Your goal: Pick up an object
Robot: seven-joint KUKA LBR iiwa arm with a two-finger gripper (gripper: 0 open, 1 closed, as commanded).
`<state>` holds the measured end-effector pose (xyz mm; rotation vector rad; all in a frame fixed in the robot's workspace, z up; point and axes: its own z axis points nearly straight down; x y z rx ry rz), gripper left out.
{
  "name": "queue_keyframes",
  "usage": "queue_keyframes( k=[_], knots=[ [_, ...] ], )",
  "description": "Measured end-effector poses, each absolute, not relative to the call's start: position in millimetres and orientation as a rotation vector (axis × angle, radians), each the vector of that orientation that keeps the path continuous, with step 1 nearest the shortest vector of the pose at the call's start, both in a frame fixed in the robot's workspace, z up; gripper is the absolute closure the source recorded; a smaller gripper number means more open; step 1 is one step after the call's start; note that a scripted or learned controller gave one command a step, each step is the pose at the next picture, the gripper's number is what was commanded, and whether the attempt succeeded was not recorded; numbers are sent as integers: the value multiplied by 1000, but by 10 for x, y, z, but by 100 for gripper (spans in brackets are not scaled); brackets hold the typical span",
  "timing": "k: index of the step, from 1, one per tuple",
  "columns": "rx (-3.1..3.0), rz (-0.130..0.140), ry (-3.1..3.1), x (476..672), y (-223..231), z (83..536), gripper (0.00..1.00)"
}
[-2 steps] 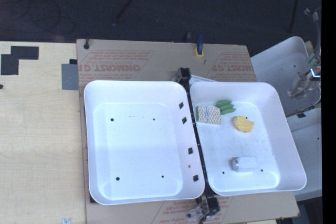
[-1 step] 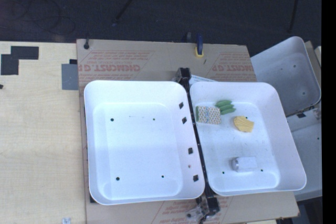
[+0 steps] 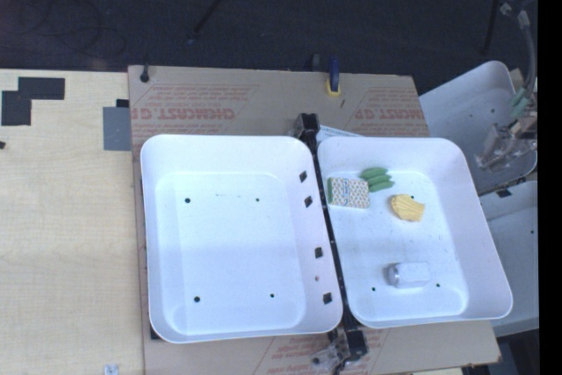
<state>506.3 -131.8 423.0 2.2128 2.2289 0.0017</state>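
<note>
The right bin [image 3: 474, 215] holds several small objects. A flat patterned packet [image 3: 349, 192] lies near the divider, with a green bean-shaped piece [image 3: 377, 179] just behind it. To their right rests a yellow lumpy object [image 3: 407, 207]. Near the front of the same bin lies a pale grey-white cylinder [image 3: 409, 274] on its side. All of them sit apart from the bin walls.
The left bin [image 3: 158, 233] sits beside the right one, joined by a black clip strip [image 3: 318, 224]. Both rest on a cardboard sheet [image 3: 228, 105]. A white mount plate [image 3: 474, 101] with cables [image 3: 514, 132] stands at the right.
</note>
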Motion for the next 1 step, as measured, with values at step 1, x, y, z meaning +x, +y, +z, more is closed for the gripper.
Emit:
queue_keyframes(
  k=[1],
  knots=[
    [2229,-5,2217,4743,-2037,4040,100]
  ],
)
